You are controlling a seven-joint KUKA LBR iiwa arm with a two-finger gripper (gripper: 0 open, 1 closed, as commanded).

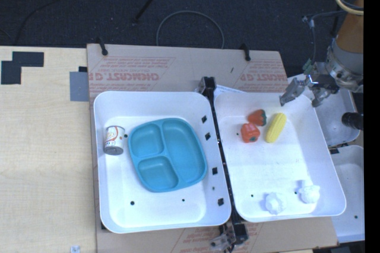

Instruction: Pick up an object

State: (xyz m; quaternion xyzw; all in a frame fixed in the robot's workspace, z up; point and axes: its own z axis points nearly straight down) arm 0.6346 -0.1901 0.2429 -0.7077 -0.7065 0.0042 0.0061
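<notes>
Two crumpled white lumps (274, 203) (309, 193) are seen nearest, by the near rim of the right bin (332, 186). Open white floor is left between them and three things farther back: an orange pepper (250, 132), a red piece (257, 117) just behind it, and a yellow corn cob (275, 127) to their right, all close together. The claw (304, 92) is held over the far right corner of that bin, apart from them, with its fingers spread wide and nothing between them. The left bin (113, 198) is taken up by a blue divided plate (167, 154), with a small can (114, 140) just beside its left edge. Mirrored print, not clearly readable, is carried on the cardboard (178, 70) on the worktop (41, 151).
</notes>
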